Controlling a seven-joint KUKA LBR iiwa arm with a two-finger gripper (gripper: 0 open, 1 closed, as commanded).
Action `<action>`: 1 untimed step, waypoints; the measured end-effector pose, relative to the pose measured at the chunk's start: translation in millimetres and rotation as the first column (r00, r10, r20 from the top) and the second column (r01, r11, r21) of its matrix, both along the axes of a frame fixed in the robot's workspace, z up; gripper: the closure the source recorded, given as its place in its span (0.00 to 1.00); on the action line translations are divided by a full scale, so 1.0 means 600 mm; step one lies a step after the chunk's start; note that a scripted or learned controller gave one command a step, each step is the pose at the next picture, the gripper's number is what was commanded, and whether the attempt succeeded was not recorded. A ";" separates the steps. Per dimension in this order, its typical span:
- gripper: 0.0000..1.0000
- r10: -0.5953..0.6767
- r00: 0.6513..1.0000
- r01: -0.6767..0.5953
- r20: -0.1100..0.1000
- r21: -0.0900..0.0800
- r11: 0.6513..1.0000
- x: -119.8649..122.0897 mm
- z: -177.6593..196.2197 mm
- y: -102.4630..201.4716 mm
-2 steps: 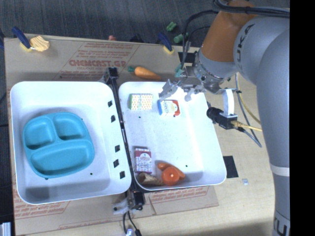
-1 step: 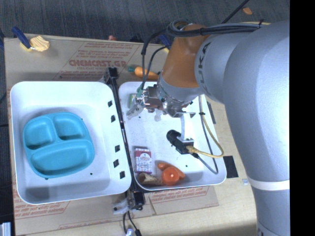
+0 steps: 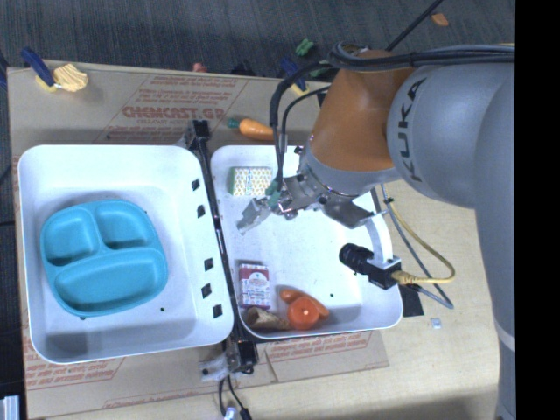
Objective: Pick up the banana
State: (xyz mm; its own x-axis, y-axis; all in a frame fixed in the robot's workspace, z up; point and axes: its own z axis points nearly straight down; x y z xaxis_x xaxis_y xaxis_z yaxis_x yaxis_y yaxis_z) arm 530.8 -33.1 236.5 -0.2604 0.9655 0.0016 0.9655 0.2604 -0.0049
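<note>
Two white bins on the desk [image 3: 420, 357], side by side: left bin [image 3: 35, 234], right bin [image 3: 372, 313].

At the near edge of the right bin, three things crowded together:
- One banana [image 3: 262, 320], right against the near rim towards the near left corner. Brownish and dull rather than yellow, lying flat, small in this view; shape hard to make out.
- One red-brown box [image 3: 255, 284], touching the banana on its far side and overlapping it in part.
- One round orange-red fruit [image 3: 304, 311], just beside the banana on the right.

Farther in, over the middle of the right bin, one gripper [image 3: 252, 214], well apart from the banana, nothing seen in it. Whether wide or narrow: cannot tell.

In the left bin, one blue plate [image 3: 105, 256] with three compartments.

Near the far left corner of the right bin, one green-and-white packet [image 3: 250, 180].

Beyond the bins, on the far part of the desk, one orange carrot [image 3: 255, 129].
</note>
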 end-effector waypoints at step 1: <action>0.00 0.182 0.983 -0.182 0.001 0.000 0.983 -0.057 -0.048 0.186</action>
State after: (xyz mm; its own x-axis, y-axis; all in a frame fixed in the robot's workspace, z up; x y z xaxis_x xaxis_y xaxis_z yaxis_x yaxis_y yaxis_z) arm 496.6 78.2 207.8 -0.4318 0.9020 0.0018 0.9020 0.4318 -0.0042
